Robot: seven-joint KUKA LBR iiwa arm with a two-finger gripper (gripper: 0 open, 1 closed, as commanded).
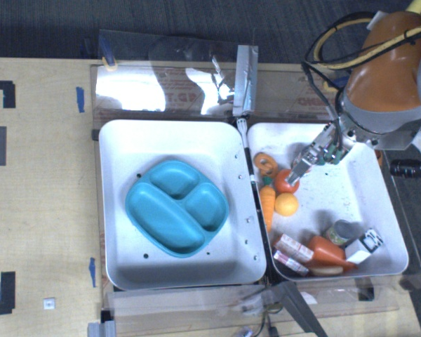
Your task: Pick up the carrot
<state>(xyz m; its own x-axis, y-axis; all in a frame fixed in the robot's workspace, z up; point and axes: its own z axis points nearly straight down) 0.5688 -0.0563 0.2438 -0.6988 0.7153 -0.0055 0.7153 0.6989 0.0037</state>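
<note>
Camera view: two white bins side by side on the bench. Left bin (119, 146) holds a blue divided tray (177, 206), three sections, sitting mid-bin at a slant.

Right bin (379, 188) has the clutter. Carrot (267, 203) lies along the bin's left wall, long axis running far to near, thick end far. Just right of it and touching: a small orange ball (286, 205). Just beyond the ball, a red tomato (286, 182). Far of the carrot, an orange ring-shaped item (265, 164), near the left wall.

Arm (386, 69) comes in from the right, orange band over the far right corner of the right bin. Gripper (296, 173) points down and left, tip right at the tomato's upper right side, seemingly touching it. Carrot sits just left and near of the tip, apart from it. Finger gap is too small to read here, can't tell apart or together; nothing visibly held.

Near side of the right bin: a red-and-white packet (293, 251) at the near left, a red-orange item (328, 251) beside it, a grey can (344, 232) right of that, and a small black-and-white box (370, 241) near the right wall.
</note>
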